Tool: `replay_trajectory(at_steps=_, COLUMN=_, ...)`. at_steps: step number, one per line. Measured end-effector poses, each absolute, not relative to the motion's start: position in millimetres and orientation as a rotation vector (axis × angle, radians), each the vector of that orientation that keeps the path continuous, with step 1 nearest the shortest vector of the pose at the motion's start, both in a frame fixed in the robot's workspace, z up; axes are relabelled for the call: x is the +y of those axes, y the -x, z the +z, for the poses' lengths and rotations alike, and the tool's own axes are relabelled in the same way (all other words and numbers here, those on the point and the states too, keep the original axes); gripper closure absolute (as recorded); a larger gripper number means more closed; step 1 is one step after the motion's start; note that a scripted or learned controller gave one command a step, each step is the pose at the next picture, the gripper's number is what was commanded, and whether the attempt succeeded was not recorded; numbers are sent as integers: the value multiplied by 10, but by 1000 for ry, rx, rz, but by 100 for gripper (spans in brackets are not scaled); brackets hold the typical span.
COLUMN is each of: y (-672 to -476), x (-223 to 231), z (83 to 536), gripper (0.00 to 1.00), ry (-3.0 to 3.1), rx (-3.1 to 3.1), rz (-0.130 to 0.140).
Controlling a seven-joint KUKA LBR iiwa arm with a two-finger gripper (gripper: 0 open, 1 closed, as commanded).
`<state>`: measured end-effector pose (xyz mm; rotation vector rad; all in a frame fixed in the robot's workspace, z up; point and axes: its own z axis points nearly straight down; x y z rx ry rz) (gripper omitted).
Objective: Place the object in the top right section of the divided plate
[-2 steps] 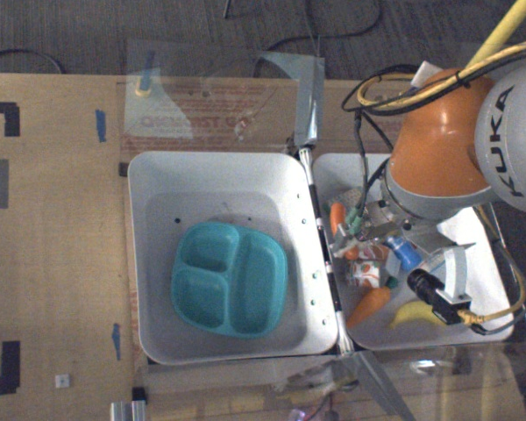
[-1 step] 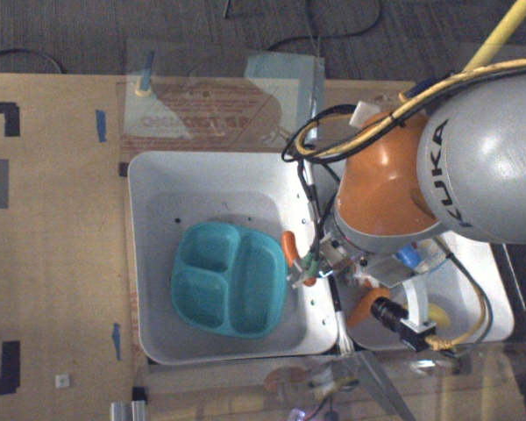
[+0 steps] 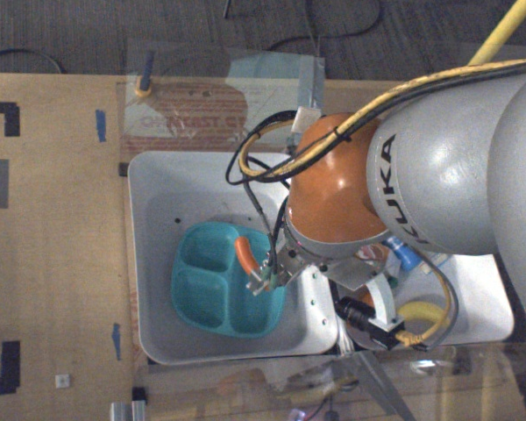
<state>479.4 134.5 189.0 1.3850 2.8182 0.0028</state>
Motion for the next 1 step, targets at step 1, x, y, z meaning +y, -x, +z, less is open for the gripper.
replay_trajectory(at_steps=1, y=-5335, x=1738, z=1911, gripper=100, ry=-1747, rx=2610, rz=0)
